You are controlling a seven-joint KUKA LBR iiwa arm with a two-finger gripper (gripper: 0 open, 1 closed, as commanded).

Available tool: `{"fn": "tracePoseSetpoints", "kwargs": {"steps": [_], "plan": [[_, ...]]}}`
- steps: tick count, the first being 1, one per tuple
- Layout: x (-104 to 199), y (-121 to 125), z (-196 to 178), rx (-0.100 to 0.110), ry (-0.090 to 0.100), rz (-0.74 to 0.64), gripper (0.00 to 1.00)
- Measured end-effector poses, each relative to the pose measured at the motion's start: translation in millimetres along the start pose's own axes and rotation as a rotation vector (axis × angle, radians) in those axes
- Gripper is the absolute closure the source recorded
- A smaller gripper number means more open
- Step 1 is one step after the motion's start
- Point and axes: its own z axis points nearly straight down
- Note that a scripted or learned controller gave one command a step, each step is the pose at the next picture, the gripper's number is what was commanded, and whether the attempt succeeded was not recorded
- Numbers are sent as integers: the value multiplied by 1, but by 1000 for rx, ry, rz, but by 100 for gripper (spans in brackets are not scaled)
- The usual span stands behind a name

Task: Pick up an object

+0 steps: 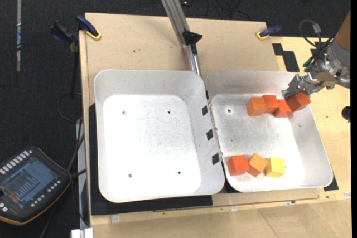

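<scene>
My gripper [297,93] hangs over the far right part of the right bin [312,145], near its rim. A red-orange block [302,101] sits between the fingertips, and the gripper is shut on it. Just left of it lie three more blocks in a row: a red one [283,110], a red-orange one [270,101] and an orange one [256,106]. Near the front of the same bin are a red-orange block [238,165], an orange block [257,164] and a yellow block [275,166].
The left bin [111,86] stands beside the right one, divided from it by a shared rim with black clips [211,134]. A slanted metal pole [173,3] rises behind the bins. A teach pendant [28,184] lies at the lower left.
</scene>
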Motion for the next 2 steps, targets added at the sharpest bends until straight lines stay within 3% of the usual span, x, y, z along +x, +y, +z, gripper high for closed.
{"fn": "tracePoseSetpoints", "kwargs": {"steps": [2], "plan": [[103,-5,2,3,3,-6,100]]}}
